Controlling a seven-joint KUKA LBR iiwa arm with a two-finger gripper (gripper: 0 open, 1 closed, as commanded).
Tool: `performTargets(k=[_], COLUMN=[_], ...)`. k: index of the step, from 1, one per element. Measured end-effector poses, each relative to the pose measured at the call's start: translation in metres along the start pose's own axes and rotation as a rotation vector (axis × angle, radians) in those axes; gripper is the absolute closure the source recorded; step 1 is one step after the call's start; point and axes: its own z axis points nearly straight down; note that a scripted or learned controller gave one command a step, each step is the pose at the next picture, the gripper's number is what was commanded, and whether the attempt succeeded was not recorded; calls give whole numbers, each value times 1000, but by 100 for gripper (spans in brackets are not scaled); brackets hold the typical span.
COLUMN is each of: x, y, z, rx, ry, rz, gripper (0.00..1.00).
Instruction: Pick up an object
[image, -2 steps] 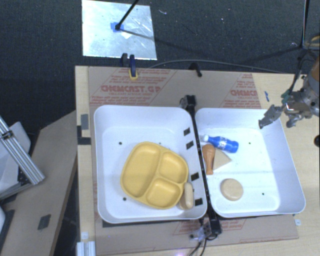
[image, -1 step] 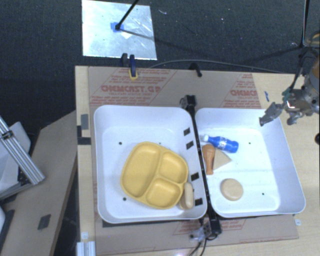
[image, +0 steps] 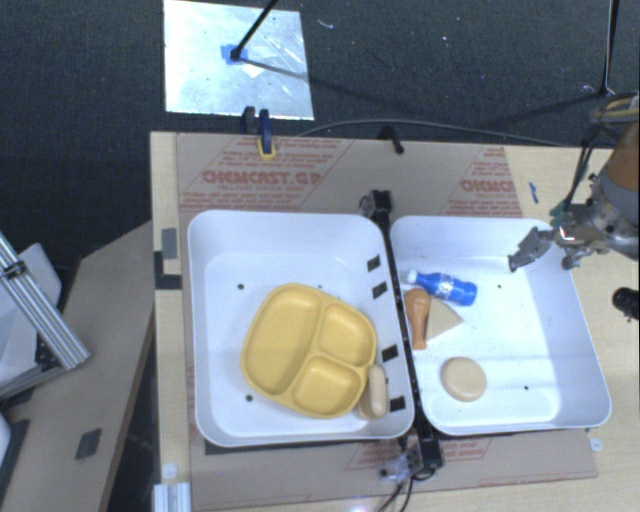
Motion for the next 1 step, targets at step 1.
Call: performTargets(k=[1], x=[3], y=[5], z=[43], rx=[-1], ry=[0], rz=[-1], gripper=[0])
